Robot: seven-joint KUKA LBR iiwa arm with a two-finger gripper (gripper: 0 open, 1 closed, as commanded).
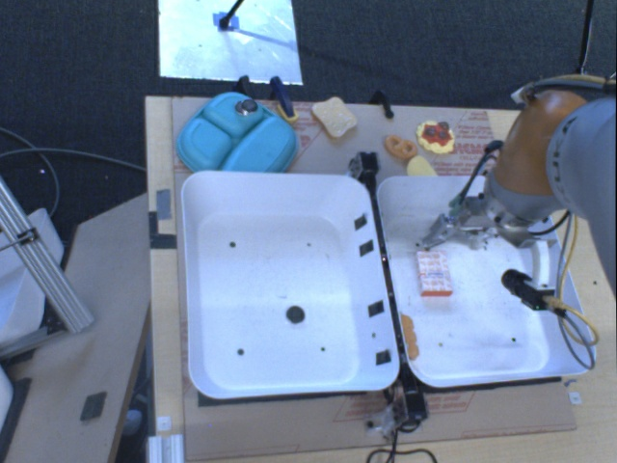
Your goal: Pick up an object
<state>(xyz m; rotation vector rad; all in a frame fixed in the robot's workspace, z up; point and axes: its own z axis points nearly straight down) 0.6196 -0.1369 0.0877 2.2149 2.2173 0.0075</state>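
While the grey arm (pixel 569 152) reaches in over the right bin (pixel 482 355), its pincer (pixel 436 235) hangs low above the bin floor, and how far it is parted cannot be told. Just below the pincer, a little toward the near rim, lies a small red-and-white box (pixel 435 273), flat on the bin floor and apart from the pincer, with nothing in its grip. Farther behind the pincer, on the table (pixel 328 138) beyond the bins, rest a slice of toast (pixel 335 117), a pretzel (pixel 400 147) and a blue divided plate (pixel 237 135).
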